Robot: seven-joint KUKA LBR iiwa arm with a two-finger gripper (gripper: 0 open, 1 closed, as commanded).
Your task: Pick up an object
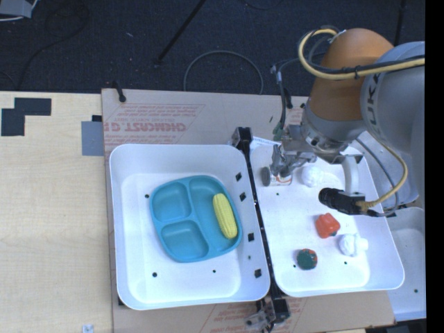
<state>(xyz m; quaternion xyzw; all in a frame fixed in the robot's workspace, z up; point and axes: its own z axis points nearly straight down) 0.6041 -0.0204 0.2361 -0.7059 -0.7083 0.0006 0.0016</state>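
My gripper point(275, 177) hangs over the far left corner of the right bin point(380, 272), with its fingers apart and nothing between them. A small white object point(310, 177) lies just to its right. Further forward in that bin are a red-orange piece point(327, 225), a white lump point(351, 243) and a small green and red ball point(307, 258). In the left bin point(132, 255) sits a blue divided tray point(182, 236), and a yellow corn cob point(224, 214) lies in its right compartment.
A black divider point(251, 207) runs between the two bins. A black cylinder with a cable point(341, 200) juts out from the arm above the right bin's middle. The grey and orange arm point(354, 82) covers the right bin's far right corner.
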